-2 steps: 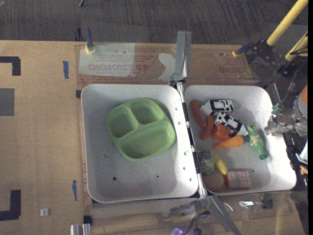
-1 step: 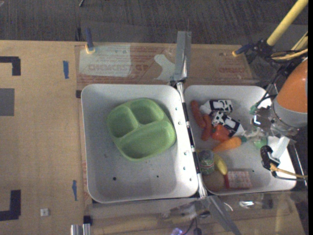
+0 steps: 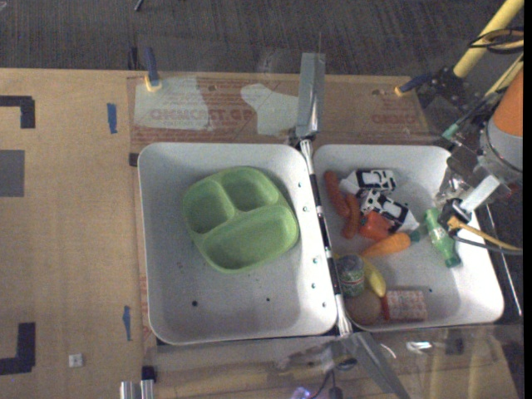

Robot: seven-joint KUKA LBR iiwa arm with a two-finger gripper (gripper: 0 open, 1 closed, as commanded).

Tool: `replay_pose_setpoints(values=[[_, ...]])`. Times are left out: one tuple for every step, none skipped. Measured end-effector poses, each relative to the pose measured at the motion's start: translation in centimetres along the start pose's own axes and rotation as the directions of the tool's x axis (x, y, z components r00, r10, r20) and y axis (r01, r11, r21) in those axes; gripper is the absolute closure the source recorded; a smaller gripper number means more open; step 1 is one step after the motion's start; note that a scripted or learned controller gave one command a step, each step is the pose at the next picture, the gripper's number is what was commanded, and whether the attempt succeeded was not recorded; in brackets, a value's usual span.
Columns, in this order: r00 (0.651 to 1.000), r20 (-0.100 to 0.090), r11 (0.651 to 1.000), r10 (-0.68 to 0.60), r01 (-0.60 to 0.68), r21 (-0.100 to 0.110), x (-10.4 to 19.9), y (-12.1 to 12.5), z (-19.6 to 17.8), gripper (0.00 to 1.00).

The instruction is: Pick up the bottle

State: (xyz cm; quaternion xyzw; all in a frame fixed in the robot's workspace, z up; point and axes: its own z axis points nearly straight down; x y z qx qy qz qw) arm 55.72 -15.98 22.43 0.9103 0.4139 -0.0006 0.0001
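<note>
The bottle (image 3: pixel 441 238) is small, green and translucent. It lies tilted near the right wall of the right bin (image 3: pixel 478 306), its top pointing up and to the left. My gripper (image 3: pixel 453 196) hangs at the bin's right side, just above and to the right of the bottle's upper end. The wrist hardware hides the spot where the gripper and bottle come closest, so whether they touch is unclear.
Left of the bottle lie orange carrots (image 3: pixel 387 244), a red piece (image 3: pixel 374 225) and two black-and-white toys (image 3: pixel 376 179). A can (image 3: pixel 351 274), a yellow piece (image 3: pixel 376 283) and a pink box (image 3: pixel 405 303) sit near the front. A green divided plate (image 3: pixel 241 219) is in the left bin (image 3: pixel 166 289).
</note>
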Motion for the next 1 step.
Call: replay_pose_setpoints(values=[[1.0,0.0,1.0,0.0,0.0,0.001,0.02,-0.02,0.02,0.0]])
